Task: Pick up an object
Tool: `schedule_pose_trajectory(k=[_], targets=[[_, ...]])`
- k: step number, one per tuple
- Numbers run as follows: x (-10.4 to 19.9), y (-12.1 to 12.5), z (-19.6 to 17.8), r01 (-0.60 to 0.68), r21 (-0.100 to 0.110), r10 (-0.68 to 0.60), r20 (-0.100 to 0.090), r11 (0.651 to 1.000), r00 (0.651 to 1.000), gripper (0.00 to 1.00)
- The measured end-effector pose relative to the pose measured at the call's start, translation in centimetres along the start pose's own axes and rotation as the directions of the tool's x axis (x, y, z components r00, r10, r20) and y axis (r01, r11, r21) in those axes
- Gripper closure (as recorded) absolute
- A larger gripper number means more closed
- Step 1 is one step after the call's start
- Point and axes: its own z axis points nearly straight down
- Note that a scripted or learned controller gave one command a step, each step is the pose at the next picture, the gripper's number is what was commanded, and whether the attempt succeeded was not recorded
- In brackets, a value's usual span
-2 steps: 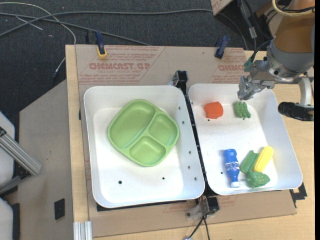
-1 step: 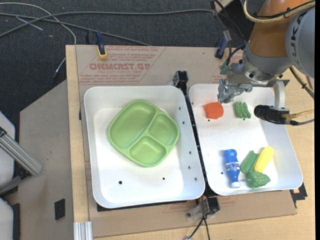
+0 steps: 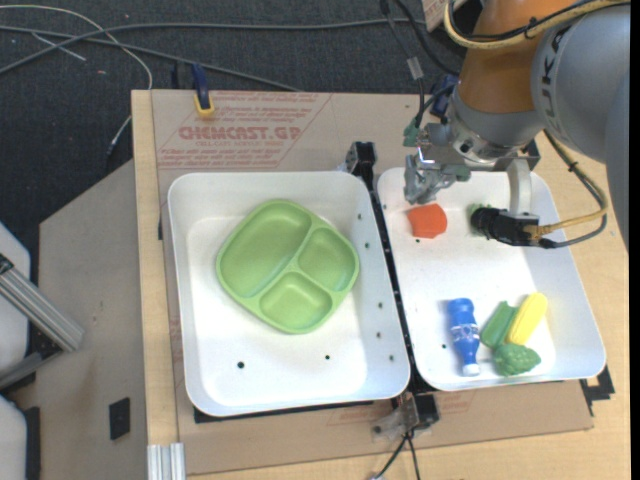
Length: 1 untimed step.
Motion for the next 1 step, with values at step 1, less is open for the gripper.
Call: schedule_pose_trajectory(k=[1], targets=[[6.10,-0.09,1.07,0.001,0.002,-0.001,-0.001,1.000,1.000,1.00]])
